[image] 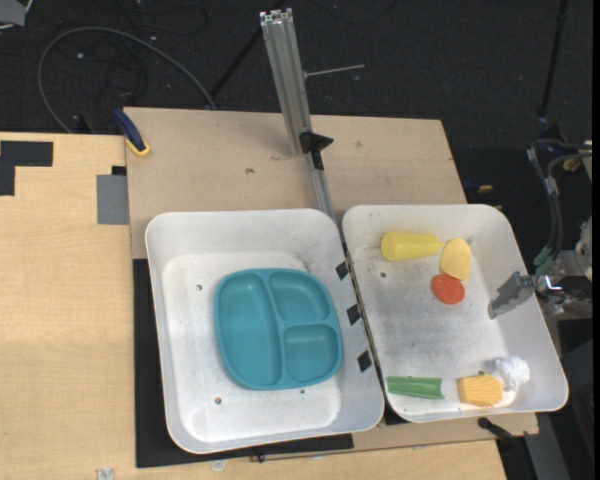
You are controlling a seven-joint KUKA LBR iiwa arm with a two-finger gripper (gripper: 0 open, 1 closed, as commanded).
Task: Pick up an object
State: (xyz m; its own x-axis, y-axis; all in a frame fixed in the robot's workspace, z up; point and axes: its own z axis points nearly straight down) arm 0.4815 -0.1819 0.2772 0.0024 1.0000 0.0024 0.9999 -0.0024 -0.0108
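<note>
Robotics lab or test cell, not a home. Plywood desk point(380, 158) on a dark floor, with loose black cables point(80, 53) coiled behind it. A bare aluminium extrusion post point(285, 78) stands at the desk's back edge, with a black bracket at its base. Two shallow white bins point(250, 428) sit side by side, joined by black clips point(352, 313). Contents look like test props: a teal divided plate point(277, 328) in the left bin, small plastic toy foods point(412, 246) in the right one. Robot hardware with wiring point(560, 278) sits at the right edge. A pale wood panel point(50, 308) lies at left.
</note>
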